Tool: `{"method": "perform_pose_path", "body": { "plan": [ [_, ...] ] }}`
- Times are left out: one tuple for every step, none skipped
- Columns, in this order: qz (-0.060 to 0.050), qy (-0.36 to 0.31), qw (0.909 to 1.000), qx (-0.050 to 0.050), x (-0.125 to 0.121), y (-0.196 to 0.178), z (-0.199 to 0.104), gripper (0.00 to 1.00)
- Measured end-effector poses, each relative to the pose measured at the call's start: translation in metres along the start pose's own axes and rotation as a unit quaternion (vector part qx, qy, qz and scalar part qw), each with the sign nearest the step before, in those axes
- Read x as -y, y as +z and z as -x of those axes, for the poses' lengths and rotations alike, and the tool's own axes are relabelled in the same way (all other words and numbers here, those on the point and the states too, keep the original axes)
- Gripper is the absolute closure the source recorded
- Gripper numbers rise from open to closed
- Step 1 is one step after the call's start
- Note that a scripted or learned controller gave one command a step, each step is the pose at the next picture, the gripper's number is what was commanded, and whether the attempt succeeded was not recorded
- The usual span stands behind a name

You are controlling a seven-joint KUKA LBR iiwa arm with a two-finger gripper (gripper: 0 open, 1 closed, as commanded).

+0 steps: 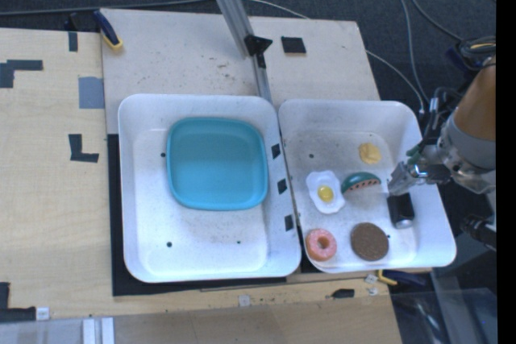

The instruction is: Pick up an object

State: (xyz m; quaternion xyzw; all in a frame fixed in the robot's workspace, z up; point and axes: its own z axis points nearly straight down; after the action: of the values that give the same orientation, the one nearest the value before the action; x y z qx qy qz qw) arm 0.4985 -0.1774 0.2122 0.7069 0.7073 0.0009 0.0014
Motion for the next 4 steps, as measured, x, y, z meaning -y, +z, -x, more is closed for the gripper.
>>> {"method": "perform_pose_path", "body": {
  "plan": [
    [-0.002, -0.002, 1.0, -0.001, -0.02, 0.006, -0.056, 1.0],
    [-0.001, -0.002, 1.0, -0.001, -0.038, -0.007, -0.108, 1.0],
    [-0.002, -0.002, 1.0, -0.001, -0.058, -0.016, -0.164, 1.0],
    [-0.002, -0.002, 1.0, -0.001, -0.081, -0.023, -0.207, 1.0]
  ]
}}
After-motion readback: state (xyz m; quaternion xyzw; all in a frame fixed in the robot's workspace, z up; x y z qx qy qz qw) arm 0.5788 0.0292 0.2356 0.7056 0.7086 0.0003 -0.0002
